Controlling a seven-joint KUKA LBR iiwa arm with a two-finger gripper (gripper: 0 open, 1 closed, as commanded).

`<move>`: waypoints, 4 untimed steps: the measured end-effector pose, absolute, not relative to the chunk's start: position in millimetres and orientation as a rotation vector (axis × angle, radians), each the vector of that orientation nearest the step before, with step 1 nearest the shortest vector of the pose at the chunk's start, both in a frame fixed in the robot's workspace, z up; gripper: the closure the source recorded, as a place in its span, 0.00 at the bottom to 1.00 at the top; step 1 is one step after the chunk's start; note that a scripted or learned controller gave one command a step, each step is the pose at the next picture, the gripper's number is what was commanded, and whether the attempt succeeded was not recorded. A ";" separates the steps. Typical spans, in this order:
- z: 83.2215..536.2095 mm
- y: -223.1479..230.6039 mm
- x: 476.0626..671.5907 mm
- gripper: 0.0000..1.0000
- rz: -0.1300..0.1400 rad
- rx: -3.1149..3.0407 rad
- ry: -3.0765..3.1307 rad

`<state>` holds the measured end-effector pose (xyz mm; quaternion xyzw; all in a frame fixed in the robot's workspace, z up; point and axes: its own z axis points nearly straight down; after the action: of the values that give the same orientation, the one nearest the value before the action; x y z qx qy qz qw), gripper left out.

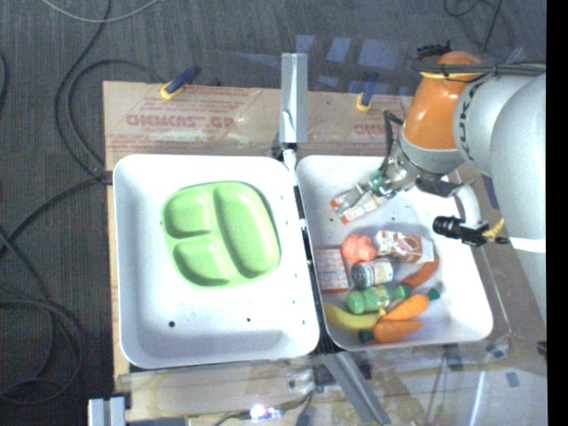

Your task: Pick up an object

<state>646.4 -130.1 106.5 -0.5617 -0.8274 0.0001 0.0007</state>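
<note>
Two bins (133, 238): one green tray (222, 231), two carrots (404, 309); tool (383, 183) state cannot be told.

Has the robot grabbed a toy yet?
Not yet, it seems. The pincer is low in the right bin, near the back. The carrot, banana and can lie piled at the front. Grabbing and lifting one remain.

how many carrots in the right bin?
2. One carrot lies along the pile's near side; the other carrot sits just below it, by the banana. More may be buried under the pile.
</note>
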 end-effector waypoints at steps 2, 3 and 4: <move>89.0 -170.1 630.9 0.00 -0.006 -1.592 -2.720; 132.6 -189.3 567.4 0.00 0.002 -1.603 -2.702; 90.3 -174.5 565.4 0.00 -0.002 -1.256 -2.899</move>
<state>565.4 -174.5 90.3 -0.3975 -0.9176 -0.0005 -0.0087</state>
